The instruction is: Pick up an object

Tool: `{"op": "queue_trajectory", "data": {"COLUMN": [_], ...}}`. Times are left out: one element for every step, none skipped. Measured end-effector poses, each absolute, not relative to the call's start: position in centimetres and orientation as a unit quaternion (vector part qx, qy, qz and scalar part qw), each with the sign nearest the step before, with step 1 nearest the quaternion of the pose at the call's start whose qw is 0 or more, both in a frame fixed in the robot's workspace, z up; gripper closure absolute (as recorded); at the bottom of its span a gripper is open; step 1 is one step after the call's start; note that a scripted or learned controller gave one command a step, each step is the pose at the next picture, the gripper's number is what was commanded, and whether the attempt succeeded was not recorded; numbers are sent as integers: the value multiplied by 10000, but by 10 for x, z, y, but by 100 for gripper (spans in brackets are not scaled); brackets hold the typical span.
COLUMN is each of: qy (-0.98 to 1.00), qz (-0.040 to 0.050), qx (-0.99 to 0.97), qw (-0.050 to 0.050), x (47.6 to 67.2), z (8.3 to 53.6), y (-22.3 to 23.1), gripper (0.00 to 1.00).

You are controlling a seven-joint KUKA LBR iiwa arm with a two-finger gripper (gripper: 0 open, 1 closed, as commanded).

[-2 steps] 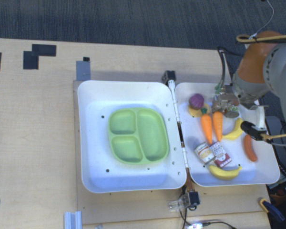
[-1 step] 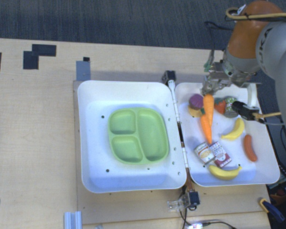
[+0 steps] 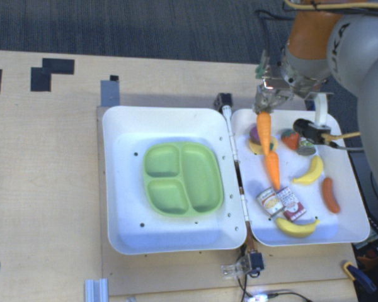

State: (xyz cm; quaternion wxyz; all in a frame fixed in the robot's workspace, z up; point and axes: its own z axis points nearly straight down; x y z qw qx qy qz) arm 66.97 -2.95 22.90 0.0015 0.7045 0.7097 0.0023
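Two shallow white plastic bins sit side by side. One light green plastic plate with three compartments lies in the left one. The right bin holds two orange carrots, two yellow bananas, one red sausage, one small labelled can and one dark red packet.

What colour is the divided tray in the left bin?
Light green tray, clearest in the camera view.

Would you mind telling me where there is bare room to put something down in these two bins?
Left bin: a bare white margin rings the green tray. Right bin is crowded: carrots, bananas, sausage, packets.
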Motion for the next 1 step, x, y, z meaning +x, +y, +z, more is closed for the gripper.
{"op": "queue_trajectory", "data": {"qy": [7093], "qz": [14], "qx": [7049], "qw": [13], "x": [669], "z": [228], "y": [-31], "gripper": [0]}}
